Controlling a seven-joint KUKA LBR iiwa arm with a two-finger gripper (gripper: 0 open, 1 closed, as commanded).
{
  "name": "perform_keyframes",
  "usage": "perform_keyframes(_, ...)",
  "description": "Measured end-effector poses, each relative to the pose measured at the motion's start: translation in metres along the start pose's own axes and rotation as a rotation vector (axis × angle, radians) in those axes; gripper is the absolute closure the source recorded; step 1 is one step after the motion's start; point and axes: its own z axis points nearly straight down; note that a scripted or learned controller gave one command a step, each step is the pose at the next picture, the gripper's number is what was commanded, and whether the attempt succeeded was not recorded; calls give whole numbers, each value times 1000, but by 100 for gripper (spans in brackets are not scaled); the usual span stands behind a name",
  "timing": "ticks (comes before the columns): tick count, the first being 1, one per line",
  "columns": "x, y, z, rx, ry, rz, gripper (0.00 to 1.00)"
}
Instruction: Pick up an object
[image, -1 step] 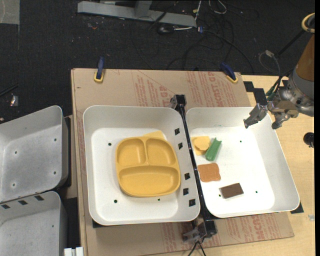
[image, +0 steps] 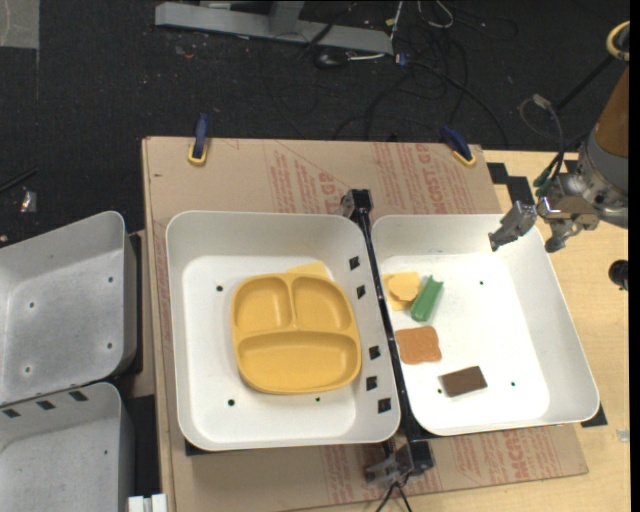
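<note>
Roughly: left bin holds a yellow divided tray hiding most of a yellow sheet. Right bin w/ green block, yellow disc, orange slab, brown block. Jaws spread open, nothing held, over far right rim; arm cut off.

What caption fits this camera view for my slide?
Tool open above the right bin's far corner; green block and other small objects lie near the divider.

1. A cardboard sheet with red print covered the bench.
2. Two blue-and-yellow clamps gripped its far edge.
3. Two white bins sat on it, touching: the left bin and the right bin.
</note>
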Motion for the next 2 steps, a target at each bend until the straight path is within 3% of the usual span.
perform_keyframes(2, 11, 2, 88, 4, 1, 1, 0)
